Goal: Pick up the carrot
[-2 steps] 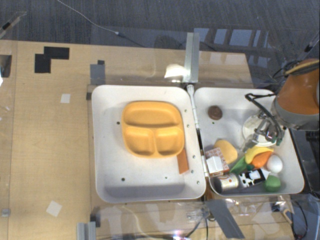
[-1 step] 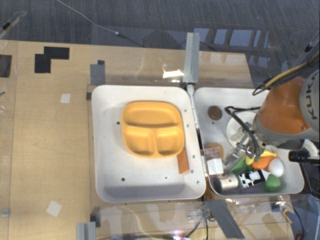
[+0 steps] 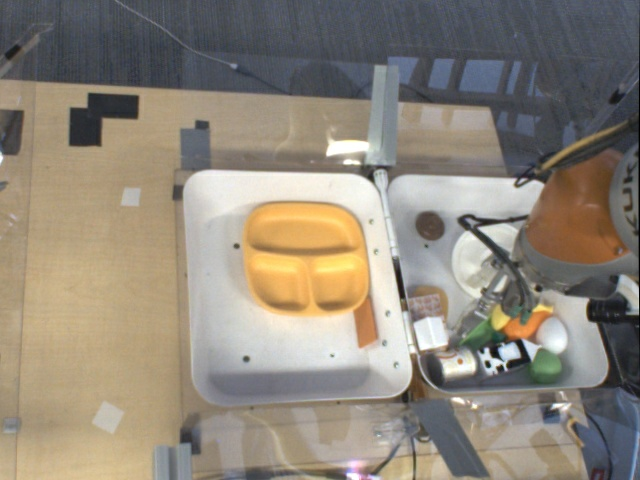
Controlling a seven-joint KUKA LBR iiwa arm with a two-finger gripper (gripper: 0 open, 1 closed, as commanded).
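Observation:
The carrot (image 3: 522, 324) is a small orange toy with a green leafy end (image 3: 481, 332) pointing left. It lies in the front part of the right bin (image 3: 596, 368), among other small items. My gripper (image 3: 490, 306) comes down from the grey and orange arm (image 3: 575, 218) at the right. It sits right over the carrot's green end, and its tip is partly lost in the clutter there. I cannot tell whether it touches the carrot.
Around the carrot lie a white egg (image 3: 553, 338), a green piece (image 3: 545, 367), a black-and-white item (image 3: 502, 358), a metal can (image 3: 456, 366) and a white cube (image 3: 430, 333). Further back are a white dish (image 3: 474, 260) and a brown disc (image 3: 430, 226). The left bin (image 3: 215, 268) holds a yellow divided plate (image 3: 305, 258) and an orange-brown stick (image 3: 366, 321).

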